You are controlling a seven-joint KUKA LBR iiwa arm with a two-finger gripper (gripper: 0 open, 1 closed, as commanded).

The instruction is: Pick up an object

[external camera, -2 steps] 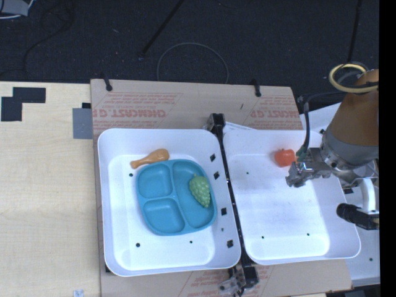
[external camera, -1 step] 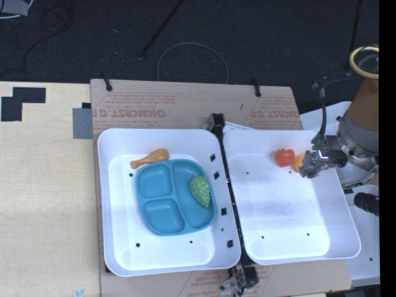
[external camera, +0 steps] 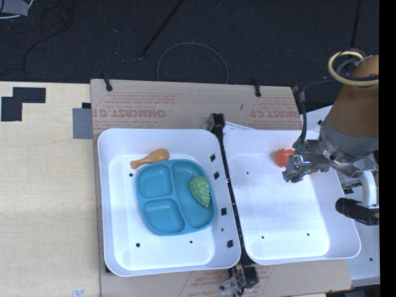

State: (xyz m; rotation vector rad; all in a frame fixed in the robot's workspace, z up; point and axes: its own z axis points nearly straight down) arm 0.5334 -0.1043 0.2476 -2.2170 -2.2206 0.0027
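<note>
The claw point(external camera: 296, 169) hangs over the right bin point(external camera: 284, 246), toward its 2 o'clock corner, at the end of the grey arm point(external camera: 352, 113) that enters from 3 o'clock. Whether it is spread or pressed together cannot be told; the metal tip is small and seen from above. Nothing is visibly pinched in it.

The nearest candidate is a small orange-red object point(external camera: 281, 157), lying on the right bin's floor just beside the claw, at about 10 o'clock from it. Touching or apart: cannot tell.

In the left bin point(external camera: 114, 240) sit a blue divided tray point(external camera: 162, 212), a green bumpy item point(external camera: 200, 190) in the tray's 3 o'clock compartment, and a tan drumstick-shaped toy point(external camera: 150, 159) just off the tray's 11 o'clock corner.

Risks, as judged:
- The claw appears offset from the orange-red object. A straight descent would likely close on bare bin floor or clip the object's edge and push it toward the back wall.
- The object looks small and rounded; an off-centre pinch may squirt it out.
- It lies near the bin's 12 o'clock wall, so the wrist has limited room there.
- The divider between the bins point(external camera: 226, 190) would obstruct a low crossing to the left bin.
</note>
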